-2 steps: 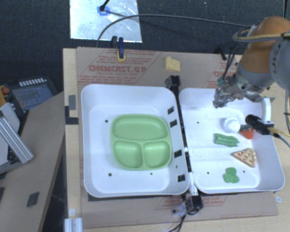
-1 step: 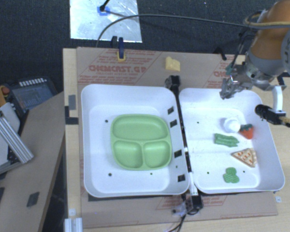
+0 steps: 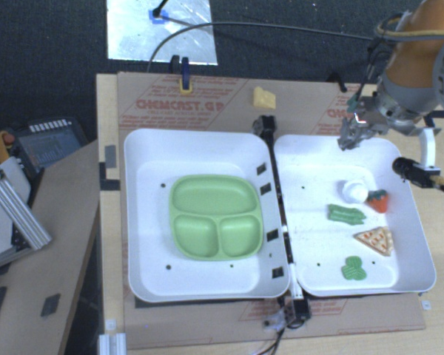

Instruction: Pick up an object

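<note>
Toy foods [image 3: 346,214] in right bin [image 3: 311,272]

You've got bright, even overhead light — both white bins [image 3: 207,143] run close to blown-out, with detail washed at their rims. Strong glare on the foil sheet [image 3: 163,17] behind the bins. Shadows are soft and short under the bin walls. The frame's grainy and slightly soft — the dark floor around the bins shows noise.

Bench [image 3: 111,272] is covered w/ a printed cardboard sheet [image 3: 207,102]. Two white bins are set side by side on it, touching: left bin [image 3: 144,272], right bin [image 3: 414,265]. A small yellow block [image 3: 264,97] lies behind them.
</note>
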You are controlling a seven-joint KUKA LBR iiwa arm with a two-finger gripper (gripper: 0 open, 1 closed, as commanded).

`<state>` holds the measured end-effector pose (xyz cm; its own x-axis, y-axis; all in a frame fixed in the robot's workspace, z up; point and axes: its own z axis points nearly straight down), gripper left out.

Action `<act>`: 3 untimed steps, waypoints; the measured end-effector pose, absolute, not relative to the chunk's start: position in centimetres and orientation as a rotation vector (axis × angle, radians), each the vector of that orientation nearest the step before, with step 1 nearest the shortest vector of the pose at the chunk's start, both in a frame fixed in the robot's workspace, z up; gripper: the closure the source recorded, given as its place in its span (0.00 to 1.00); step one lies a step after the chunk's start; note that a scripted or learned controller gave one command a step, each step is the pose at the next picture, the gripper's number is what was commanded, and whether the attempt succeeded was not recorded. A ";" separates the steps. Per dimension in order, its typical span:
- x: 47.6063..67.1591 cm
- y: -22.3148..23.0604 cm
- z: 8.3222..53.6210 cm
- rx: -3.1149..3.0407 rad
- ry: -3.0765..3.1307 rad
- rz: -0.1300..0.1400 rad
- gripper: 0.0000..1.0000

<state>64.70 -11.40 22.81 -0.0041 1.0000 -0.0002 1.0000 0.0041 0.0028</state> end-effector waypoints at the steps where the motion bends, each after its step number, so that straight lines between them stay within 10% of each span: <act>1: 62.7 -6.2 23.8 2.212 2.231 0.004 1.00; 3: 59.5 4.0 23.3 2.211 2.233 0.003 1.00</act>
